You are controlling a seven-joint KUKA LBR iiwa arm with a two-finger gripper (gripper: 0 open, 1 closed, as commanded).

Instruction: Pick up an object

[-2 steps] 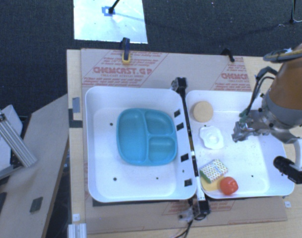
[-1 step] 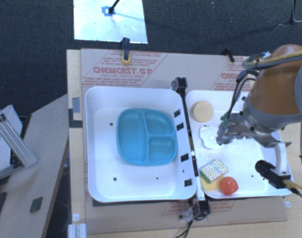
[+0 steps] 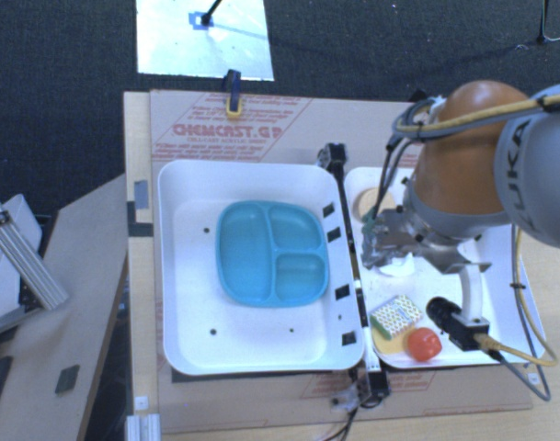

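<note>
The left bin's [image 3: 189,324] floor lies bare all around the blue tray [image 3: 269,252].

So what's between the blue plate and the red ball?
In the camera view: the bins' meeting walls, then a small checkered block beside the red ball.

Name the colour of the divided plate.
Light blue; the plate shows clearly in the camera view.

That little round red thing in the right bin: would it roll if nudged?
Probably yes: the red thing looks round and smooth, so it may roll or slip from a pinch. It sits near the right bin's front wall beside the speckled block, which might stop it soon.
</note>
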